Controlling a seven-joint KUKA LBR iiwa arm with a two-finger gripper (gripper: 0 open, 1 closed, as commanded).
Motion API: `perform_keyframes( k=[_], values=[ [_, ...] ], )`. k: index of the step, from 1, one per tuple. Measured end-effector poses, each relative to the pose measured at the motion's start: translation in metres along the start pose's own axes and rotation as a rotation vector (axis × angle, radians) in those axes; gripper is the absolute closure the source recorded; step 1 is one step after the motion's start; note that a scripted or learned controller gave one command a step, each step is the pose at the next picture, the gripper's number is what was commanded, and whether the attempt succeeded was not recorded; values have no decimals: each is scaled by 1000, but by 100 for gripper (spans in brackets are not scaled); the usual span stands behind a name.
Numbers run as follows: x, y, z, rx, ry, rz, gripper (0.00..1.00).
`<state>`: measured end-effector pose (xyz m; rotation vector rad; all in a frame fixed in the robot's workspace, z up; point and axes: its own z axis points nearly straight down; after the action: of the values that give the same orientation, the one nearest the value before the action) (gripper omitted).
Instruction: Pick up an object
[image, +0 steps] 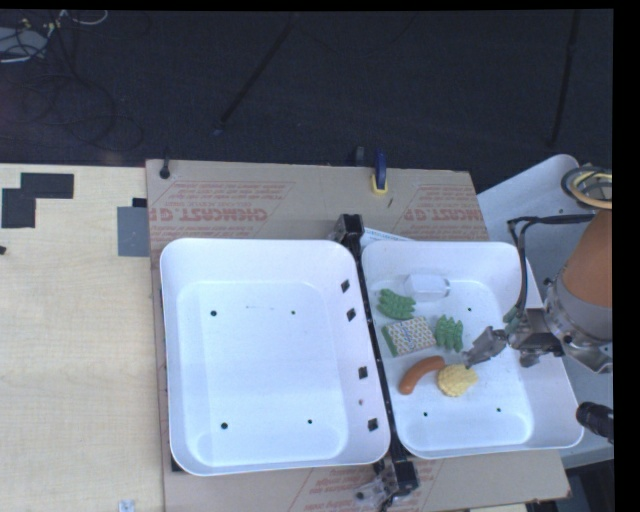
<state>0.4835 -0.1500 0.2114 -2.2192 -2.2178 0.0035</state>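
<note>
A: How far along is the pick?

B: Not done, I'd judge. The two-finger gripper (487, 345) hangs low in the right white bin (500, 425), just at one o'clock of the lumpy yellow toy (456, 380); nothing sits between its tips, and I cannot tell its opening.

A: What else is there?

B: An orange sausage-shaped piece (420, 373) at nine o'clock of the toy, green pieces (397, 303) above. The left white bin (180, 350) lies on brown cardboard (250, 205), dark floor beyond.
</note>
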Motion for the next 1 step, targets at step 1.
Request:
perform_keyframes(
  k=[1],
  values=[
    [10, 100, -277, -22, -6, -4, 0]
  ],
)
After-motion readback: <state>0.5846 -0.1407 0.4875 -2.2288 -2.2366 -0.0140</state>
